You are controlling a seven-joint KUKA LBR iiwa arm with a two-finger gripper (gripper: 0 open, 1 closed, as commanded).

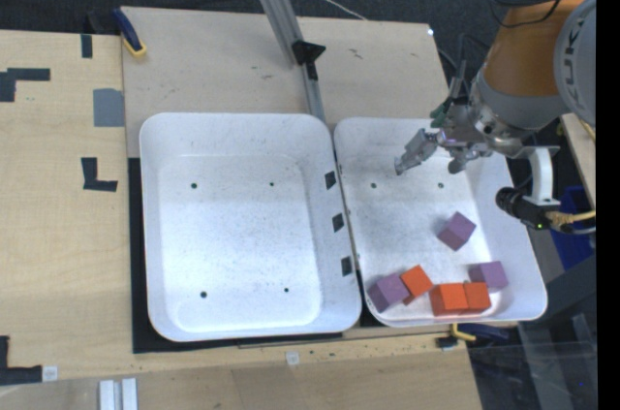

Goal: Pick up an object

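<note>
End effector (423,149) of mine is hanging over the upper part of the right shallow white plastic bin (387,195), roughly the 12 o'clock end of that bin, fingers pointing down toward 7 o'clock. They look spread a bit with nothing between them, so I'm carrying zip right now.

All the pickable stuff is bunched at the 6 o'clock end of the same bin: a purple block (456,231) tilted on its own, then along the bottom wall a second purple block (388,291), a small orange block (418,281) touching it, a bigger orange block (459,299), and another purple block (488,275) just beside that. My guess is they slid down there because the bin floor dips toward the rim.

Left white bin (174,205) sits just beside on the plywood surface (58,234), probably the drop-off side.

Easiest target, I reckon, is the lone purple one, since it's well apart from the others and I'd have finger room on both sides.
</note>
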